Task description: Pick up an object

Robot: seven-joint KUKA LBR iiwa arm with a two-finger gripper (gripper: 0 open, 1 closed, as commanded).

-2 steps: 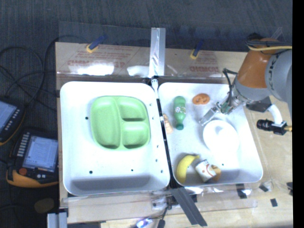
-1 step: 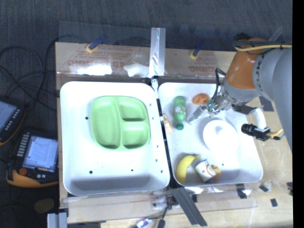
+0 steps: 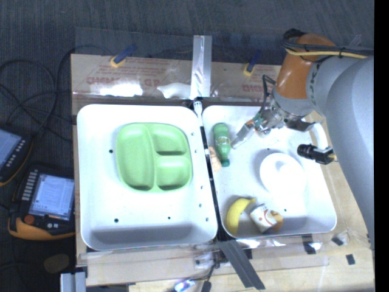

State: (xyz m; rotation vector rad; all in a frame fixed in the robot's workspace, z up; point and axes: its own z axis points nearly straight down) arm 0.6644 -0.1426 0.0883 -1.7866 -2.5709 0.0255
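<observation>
Camera view shows the pick not yet made: the tool (image 3: 242,135), whose grip state cannot be told, hangs low in the right bin (image 3: 316,215) just beside the green bottle (image 3: 221,143), which lies on the bin floor, nothing lifted.

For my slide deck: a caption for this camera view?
Gripper beside green bottle in right bin; green tray in left bin.

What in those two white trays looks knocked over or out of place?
Nothing looks spilled or broken. The green bottle lies on its side against the right bin's left wall, and the banana and small carton sit jumbled together at its front edge.
</observation>
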